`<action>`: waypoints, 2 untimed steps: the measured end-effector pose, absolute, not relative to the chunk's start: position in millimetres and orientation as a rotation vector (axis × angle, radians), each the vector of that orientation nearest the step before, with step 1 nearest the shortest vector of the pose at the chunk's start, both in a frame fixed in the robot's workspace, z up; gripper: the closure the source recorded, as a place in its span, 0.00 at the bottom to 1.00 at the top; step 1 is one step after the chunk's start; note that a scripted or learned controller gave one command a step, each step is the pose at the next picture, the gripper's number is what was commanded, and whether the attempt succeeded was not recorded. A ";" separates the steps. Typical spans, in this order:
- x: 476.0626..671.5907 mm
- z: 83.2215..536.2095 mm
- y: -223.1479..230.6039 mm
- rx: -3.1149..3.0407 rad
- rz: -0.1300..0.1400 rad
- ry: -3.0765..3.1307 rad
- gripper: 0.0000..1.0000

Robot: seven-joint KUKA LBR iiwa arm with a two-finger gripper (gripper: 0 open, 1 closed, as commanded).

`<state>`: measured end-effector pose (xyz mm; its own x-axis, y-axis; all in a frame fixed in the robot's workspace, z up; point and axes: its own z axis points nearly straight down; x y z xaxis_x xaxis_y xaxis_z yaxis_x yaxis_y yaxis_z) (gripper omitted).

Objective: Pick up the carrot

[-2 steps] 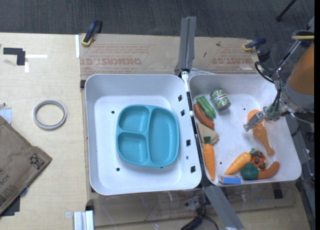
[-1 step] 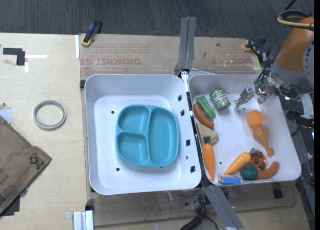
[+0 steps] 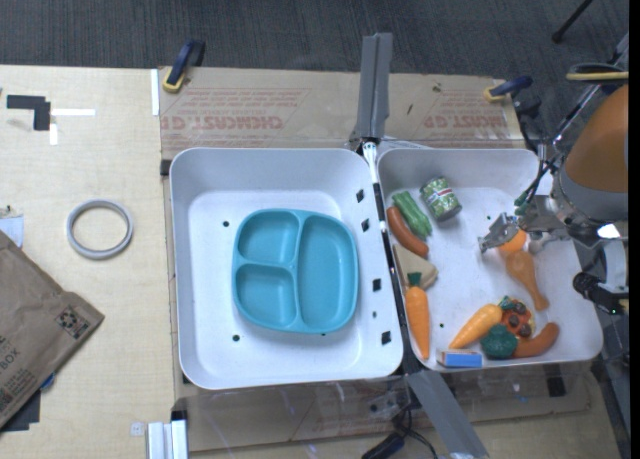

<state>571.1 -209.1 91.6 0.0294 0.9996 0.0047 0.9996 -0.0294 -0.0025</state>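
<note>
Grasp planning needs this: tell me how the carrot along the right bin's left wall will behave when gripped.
The carrot looks like smooth moulded plastic, so probably stiff, light and somewhat slippery. Its tapered round body may roll or squirt out of a pinch. It lies close to the right bin wall, likely crowding one finger.

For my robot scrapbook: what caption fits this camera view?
Gripper hovers in the right bin near a carrot; blue plate waits left.

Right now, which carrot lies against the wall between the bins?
The upright carrot with its green top pointing away; the other carrot lies slanted mid-bin, nearer the gripper.
</note>
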 end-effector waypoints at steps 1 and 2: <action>571.4 100.7 -210.2 -2.253 -0.001 -2.187 1.00; 610.2 91.2 -196.1 -2.862 0.005 -1.295 1.00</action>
<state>610.2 -196.1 91.2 0.6602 0.7511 -0.0028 0.7511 -0.6602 -0.0016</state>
